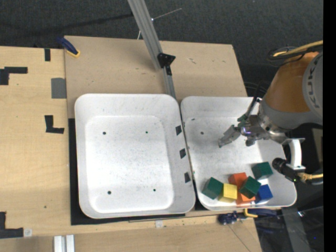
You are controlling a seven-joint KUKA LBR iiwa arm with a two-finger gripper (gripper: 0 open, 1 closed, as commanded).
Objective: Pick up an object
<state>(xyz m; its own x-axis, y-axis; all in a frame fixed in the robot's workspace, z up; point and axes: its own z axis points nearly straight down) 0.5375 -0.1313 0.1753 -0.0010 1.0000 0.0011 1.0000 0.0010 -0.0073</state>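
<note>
Two fingers (229, 137) are sticking out leftward from the arm (294, 96), hanging over the middle of the right bin (210, 114); whether they are parted or closed cannot be told from this slanted look, and nothing is showing between them. The white floor of the bin is lying bare beneath them.

Toward the near edge of that right bin, a small heap of blocks is sitting well apart from the fingers. A green block (212, 187) is lying at the left end of the heap, with a yellow block (229, 192) touching it on its right. An orange block (238, 179) is resting just behind the yellow one, and a second green block (251, 186) is leaning against it. A blue block (264, 192) is lying at the right end of the heap, and a third green block (261, 169) is sitting a little farther back, near the bin's right wall.

Left of the right bin, the left bin (84, 140) is standing edge to edge with it. Both are resting on the wooden bench (105, 62), and a slanted metal bar (144, 20) is crossing the bench behind the bins.
</note>
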